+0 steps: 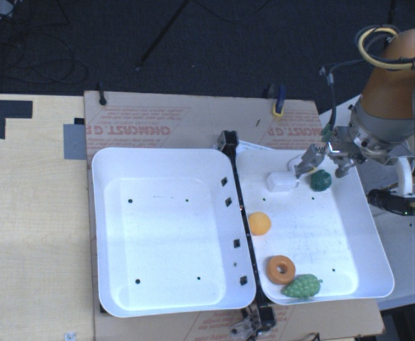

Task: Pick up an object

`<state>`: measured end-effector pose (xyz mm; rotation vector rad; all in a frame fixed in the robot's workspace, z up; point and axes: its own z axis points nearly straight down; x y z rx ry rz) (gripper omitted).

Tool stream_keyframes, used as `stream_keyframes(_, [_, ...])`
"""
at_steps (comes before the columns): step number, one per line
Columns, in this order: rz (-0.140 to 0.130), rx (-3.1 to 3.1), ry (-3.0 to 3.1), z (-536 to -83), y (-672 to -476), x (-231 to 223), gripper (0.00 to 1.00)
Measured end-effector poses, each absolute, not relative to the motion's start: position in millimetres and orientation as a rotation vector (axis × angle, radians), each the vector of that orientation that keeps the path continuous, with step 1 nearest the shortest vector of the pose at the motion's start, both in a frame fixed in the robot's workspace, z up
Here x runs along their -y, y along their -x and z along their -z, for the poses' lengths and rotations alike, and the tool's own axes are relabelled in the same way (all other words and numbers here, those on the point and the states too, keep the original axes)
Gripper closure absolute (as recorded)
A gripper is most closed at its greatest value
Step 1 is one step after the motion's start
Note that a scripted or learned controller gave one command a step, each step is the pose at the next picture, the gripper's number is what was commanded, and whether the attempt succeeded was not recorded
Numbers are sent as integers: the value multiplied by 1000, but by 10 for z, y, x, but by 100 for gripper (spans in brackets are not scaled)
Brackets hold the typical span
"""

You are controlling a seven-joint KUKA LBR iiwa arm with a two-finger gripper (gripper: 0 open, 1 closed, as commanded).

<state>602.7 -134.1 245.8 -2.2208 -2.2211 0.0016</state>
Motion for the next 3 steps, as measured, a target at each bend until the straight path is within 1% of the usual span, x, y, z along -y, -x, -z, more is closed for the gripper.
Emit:
stream_keyframes(1, [-3,2218,2228,-2596,-5917,2176,0])
stream_keyframes(2, [-16,2202,2209,-936,-4880,2100,0])
stream_keyframes(3, [-2,2208,2228,-1125,-4945,2138,100])
